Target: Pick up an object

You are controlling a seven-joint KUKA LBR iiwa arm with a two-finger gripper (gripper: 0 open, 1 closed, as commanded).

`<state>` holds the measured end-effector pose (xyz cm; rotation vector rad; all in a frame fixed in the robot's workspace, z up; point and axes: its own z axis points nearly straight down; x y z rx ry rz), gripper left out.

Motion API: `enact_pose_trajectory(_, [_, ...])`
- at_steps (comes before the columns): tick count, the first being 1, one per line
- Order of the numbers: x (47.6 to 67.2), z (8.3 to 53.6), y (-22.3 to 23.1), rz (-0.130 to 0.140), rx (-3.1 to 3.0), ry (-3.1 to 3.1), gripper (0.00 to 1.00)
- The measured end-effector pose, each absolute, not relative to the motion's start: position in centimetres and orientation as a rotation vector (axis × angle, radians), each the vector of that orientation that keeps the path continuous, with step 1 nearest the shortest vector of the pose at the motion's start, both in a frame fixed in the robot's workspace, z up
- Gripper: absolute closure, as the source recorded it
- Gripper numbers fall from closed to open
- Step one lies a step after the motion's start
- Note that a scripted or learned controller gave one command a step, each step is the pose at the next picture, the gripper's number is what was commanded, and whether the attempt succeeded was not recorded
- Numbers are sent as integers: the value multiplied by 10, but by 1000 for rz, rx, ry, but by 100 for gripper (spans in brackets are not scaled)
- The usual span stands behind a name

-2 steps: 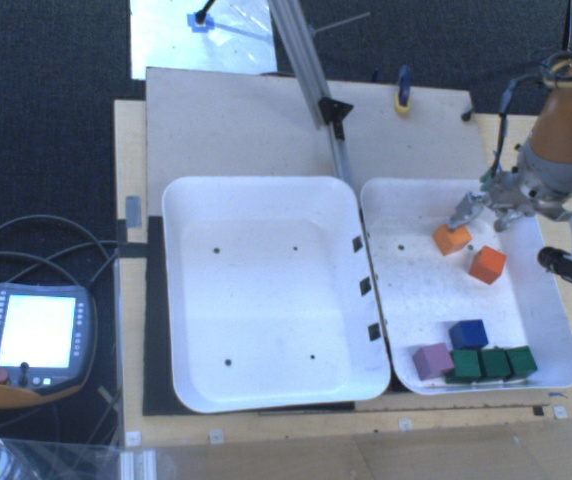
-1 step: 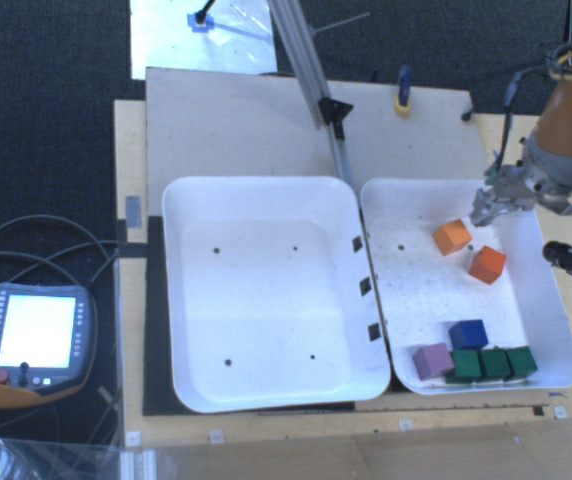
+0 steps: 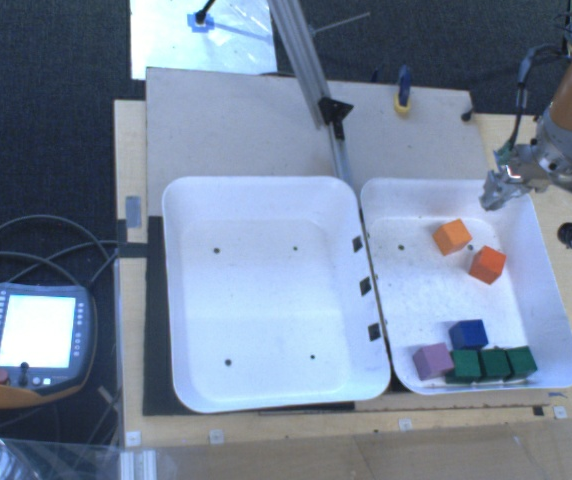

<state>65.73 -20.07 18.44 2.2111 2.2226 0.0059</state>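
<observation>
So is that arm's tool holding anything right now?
Nothing is held. The tool hangs over the right bin's top edge, apart from the orange blocks below it.

The desk (image 3: pixel 266 118) is a pale, tan-edged slab, and the pincer (image 3: pixel 496 190) hangs over its right part. Two shallow white bins sit on it side by side, rims touching. The right bin (image 3: pixel 551 298) lies directly below the pincer; the left bin (image 3: pixel 181 298) lies well to the pincer's left. A yellow-and-blue clamp (image 3: pixel 403 93) grips the desk's far edge, up and left of the pincer.
</observation>
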Motion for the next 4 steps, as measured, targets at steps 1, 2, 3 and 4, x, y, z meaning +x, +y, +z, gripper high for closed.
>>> enact_pose_trajectory(1, [659, 229, -201, 6, 2211, 2222, 100])
enact_pose_trajectory(2, [663, 221, -151, 4, 2210, 2232, 100])
enact_pose_trajectory(3, [658, 214, -100, 3, 2211, 2233, 100])
enact_pose_trajectory(4, [668, 220, -44, 6, 2209, 2233, 100])
